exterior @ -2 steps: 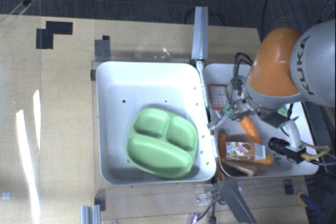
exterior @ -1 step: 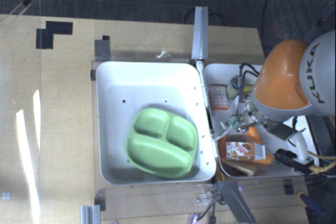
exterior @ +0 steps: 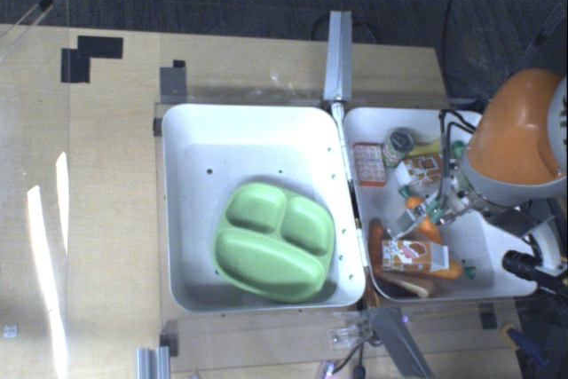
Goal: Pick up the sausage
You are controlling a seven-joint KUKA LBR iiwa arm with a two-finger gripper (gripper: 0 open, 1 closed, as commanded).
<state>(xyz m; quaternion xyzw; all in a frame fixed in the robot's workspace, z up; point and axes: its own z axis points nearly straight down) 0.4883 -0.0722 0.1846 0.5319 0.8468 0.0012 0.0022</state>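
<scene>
Sausage [exterior: 404, 285] lies at the near edge of right bin [exterior: 497, 284], partly under a carton [exterior: 414, 255], gripper [exterior: 437, 207] hovering just beyond, finger spacing unclear, so come down lower and nearer, avoiding the carton.

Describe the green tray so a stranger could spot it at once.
Two white bins sit side by side on the bench; look in the left bin. The green tray lies toward its front right corner. It is a rounded plate with three compartments, the one green thing there, while the right bin holds a jumble of small packets.
</scene>
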